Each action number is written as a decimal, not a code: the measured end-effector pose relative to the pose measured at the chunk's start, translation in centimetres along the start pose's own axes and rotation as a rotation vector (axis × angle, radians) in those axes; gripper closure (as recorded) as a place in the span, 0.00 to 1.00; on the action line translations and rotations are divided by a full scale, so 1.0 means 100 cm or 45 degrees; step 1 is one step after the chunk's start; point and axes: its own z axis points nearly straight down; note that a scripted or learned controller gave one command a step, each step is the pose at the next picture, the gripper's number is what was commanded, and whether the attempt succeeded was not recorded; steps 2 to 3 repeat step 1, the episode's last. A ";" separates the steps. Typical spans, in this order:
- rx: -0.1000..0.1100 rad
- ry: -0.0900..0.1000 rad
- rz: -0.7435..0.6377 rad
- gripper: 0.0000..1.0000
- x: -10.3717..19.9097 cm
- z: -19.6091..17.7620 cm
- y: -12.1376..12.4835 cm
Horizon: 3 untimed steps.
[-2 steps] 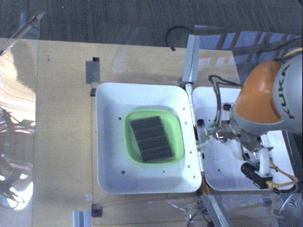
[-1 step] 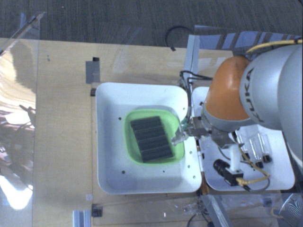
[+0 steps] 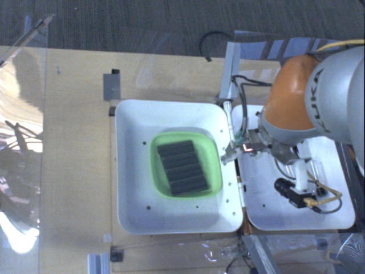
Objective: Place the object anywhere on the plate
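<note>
Already on the plate: dark ribbed rect. block (image 3: 182,168) lies flat, slightly askew, approx. at the centre of the green plate (image 3: 156,153), which sits mid left white bin (image 3: 131,153). Claw (image 3: 239,147) is just right of the plate, over the seam btw. the two bins and apart from the block; open or closed, can't tell. Grey arm (image 3: 296,96) w/ orange band hangs over the right bin (image 3: 268,213). Both bins rest on the pale wood bench (image 3: 74,153).
</note>
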 end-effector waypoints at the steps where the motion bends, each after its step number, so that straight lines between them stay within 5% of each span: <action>1: 0.001 0.001 -0.014 0.00 0.004 0.000 0.014; 3: 0.001 0.001 -0.014 0.00 0.004 0.000 0.014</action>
